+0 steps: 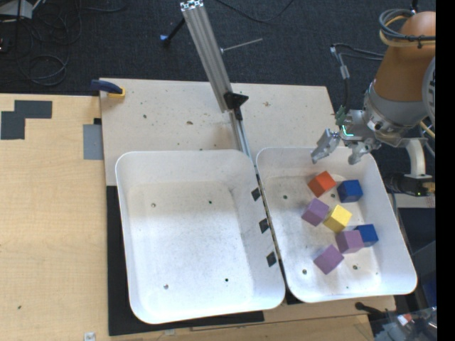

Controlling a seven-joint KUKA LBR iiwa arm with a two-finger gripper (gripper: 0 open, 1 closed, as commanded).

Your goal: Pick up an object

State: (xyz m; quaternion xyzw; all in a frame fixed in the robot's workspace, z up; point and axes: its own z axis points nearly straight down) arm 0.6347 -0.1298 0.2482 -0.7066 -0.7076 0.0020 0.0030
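Here the hand [340, 148] hangs spread open with nothing between its fingers, at the right bin's [398, 275] twelve o'clock rim. Blocks cluster below: orange block [321, 183] nearest, at the hand's six o'clock, then blue block [350, 190] and yellow block [338, 217]. The arm's [405, 69] upper part is cut off by the frame.

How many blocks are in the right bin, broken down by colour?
Purple blocks: 3
Blue blocks: 2
Orange block: 1
Yellow block: 1
Total: 7, all in the right bin.
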